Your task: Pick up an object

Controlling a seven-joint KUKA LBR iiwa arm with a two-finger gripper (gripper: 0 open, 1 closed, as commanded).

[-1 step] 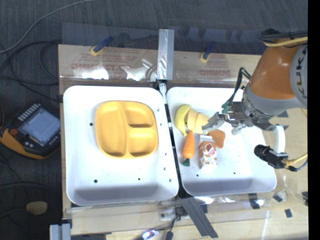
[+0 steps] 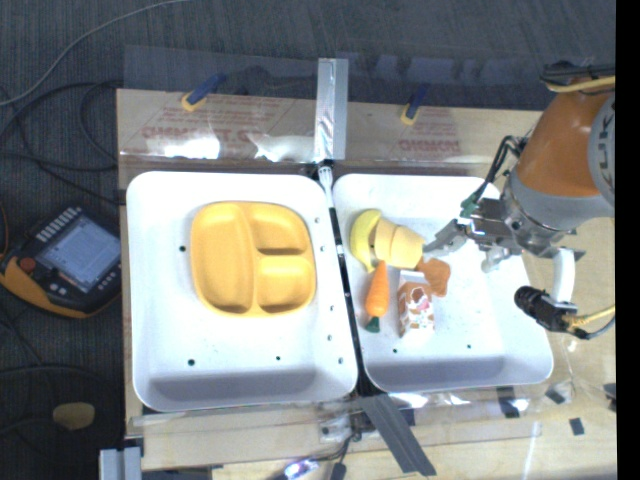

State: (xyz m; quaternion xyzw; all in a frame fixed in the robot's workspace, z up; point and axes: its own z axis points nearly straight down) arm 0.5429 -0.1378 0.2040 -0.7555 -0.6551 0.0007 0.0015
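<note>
The right bin (image 2: pixel 520 368) holds a small cluster of toy food. A yellow lemon-like piece (image 2: pixel 365 230) lies next to a pale yellow cup shape (image 2: pixel 400 245). An orange carrot (image 2: pixel 377 289) is below them, with a small printed carton (image 2: pixel 416 309) and an orange chunk (image 2: pixel 436 275) beside it. My gripper (image 2: pixel 466 250) hovers over the right half of this bin, just right of the orange chunk. It is open, and nothing sits between its fingers.
The left bin (image 2: pixel 160 368) holds a yellow divided tray (image 2: pixel 252 256). A metal divider (image 2: pixel 340 268) separates the two bins. A black fitting (image 2: pixel 540 306) on a cable hangs by the right bin's edge. A handheld pendant (image 2: pixel 60 258) lies on the floor at far left.
</note>
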